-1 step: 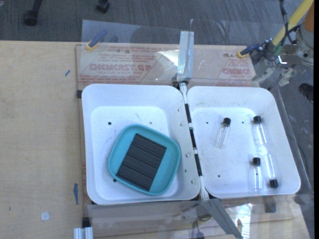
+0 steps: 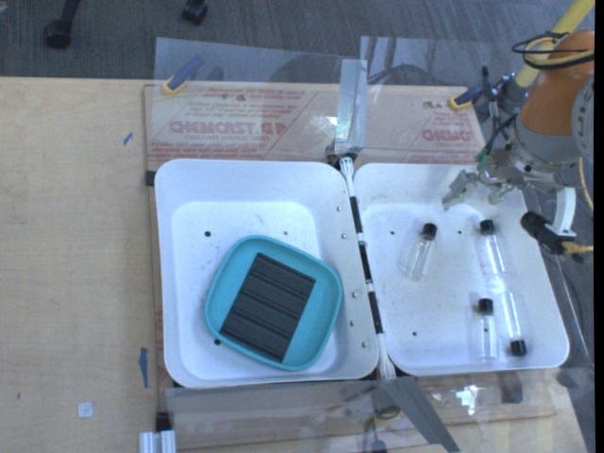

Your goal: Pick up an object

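Several clear vials with black caps lie in the right bin (image 2: 406, 347): one at the left (image 2: 416, 252), one at the upper right (image 2: 490, 250), and two side by side near the front right (image 2: 486, 331). A teal tray (image 2: 321, 324) holding a dark ridged block (image 2: 271, 306) sits in the left bin (image 2: 189, 206). My gripper (image 2: 478, 189) hovers over the right bin's back edge, behind the vials and apart from them. Its fingers are spread open with nothing between them.
The arm with its orange band (image 2: 552, 102) and yellow cables comes in at the upper right. A metal divider (image 2: 352, 111) and clear sheets stand behind the bins. Wooden bench surface (image 2: 66, 253) lies to the left.
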### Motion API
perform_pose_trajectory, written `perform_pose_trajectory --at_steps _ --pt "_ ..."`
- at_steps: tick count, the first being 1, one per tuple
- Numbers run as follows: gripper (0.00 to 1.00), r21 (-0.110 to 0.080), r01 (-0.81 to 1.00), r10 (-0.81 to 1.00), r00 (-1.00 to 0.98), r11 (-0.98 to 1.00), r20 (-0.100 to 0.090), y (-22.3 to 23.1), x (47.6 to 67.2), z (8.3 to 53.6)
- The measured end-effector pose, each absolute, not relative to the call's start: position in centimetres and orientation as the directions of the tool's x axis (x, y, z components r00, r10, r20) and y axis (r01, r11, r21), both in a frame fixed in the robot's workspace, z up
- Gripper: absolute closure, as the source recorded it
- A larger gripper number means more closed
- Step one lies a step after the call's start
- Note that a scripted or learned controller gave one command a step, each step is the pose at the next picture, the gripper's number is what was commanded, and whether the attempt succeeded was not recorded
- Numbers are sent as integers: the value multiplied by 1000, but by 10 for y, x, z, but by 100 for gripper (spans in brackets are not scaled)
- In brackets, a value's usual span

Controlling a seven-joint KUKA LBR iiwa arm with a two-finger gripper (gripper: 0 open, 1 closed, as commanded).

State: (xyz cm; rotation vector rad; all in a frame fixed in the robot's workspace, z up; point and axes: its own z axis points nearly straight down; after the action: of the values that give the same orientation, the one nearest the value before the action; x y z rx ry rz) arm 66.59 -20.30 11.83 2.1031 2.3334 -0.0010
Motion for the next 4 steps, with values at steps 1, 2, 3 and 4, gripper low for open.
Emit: perform_pose_trajectory --at_steps 1,2,3,4 --pt "0 1 992 992 -129 129 6 -219 613 114" --pt "0 5 975 975 -221 221 -2 -207 632 88" --pt "100 11 975 975 -220 220 -4 -208 633 100" --pt "100 3 988 988 -153 153 -2 -177 668 188"
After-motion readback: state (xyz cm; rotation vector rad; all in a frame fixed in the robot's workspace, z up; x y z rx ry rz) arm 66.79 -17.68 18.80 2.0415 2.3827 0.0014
